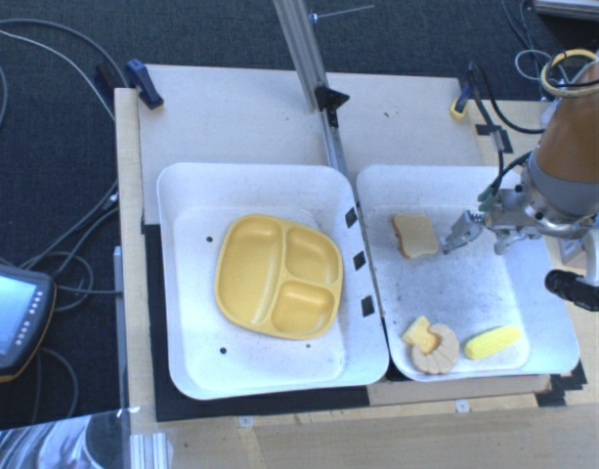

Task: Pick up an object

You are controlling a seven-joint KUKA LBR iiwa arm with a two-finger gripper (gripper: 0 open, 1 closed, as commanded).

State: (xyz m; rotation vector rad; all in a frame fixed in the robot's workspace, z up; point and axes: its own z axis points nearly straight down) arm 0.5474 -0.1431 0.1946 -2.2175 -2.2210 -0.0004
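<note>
Just left of my pincer point(462, 234), touching its tip, lies the bread slice point(414, 235); whether it is released or clenched, I cannot tell.

Two white bins point(182, 203) sit side by side on the worktop point(240, 106). One yellow divided plate point(278, 276) lies in the left bin. The right bin holds one bread slice point(414, 234), one corn cob point(492, 341), one cheese wedge point(422, 335) and one round biscuit point(440, 356)
</note>
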